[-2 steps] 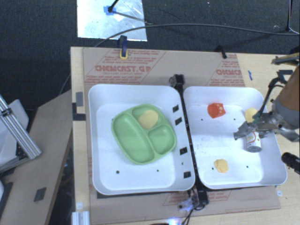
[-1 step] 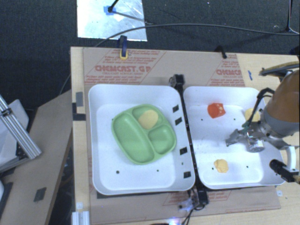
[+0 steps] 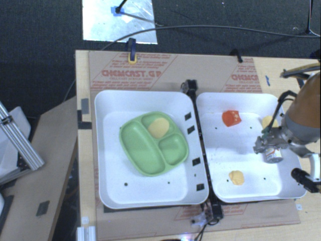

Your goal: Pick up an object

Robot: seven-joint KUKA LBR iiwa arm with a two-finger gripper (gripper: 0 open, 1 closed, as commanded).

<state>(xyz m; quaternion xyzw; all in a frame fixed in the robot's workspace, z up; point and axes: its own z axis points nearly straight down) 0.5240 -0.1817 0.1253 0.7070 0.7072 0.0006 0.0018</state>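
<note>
The small red-orange lump (image 3: 231, 118) lies on the floor of the right white bin (image 3: 220, 187), toward its far side, well apart from a small yellow-orange lump (image 3: 236, 177) near the front wall and a pale yellow piece (image 3: 268, 121) by the right side, partly hidden behind the arm. The gripper (image 3: 271, 152) sits low over the right part of this bin, between those three; whether it is apart or together I cannot tell. Nothing visibly lies in its grasp. To do this step well, it should centre squarely above one lump, descend straight, and close only once low enough. The left white bin (image 3: 108, 197) holds a green divided plastic plate (image 3: 145, 152) with a yellow piece (image 3: 159, 127) in its far compartment.
</note>
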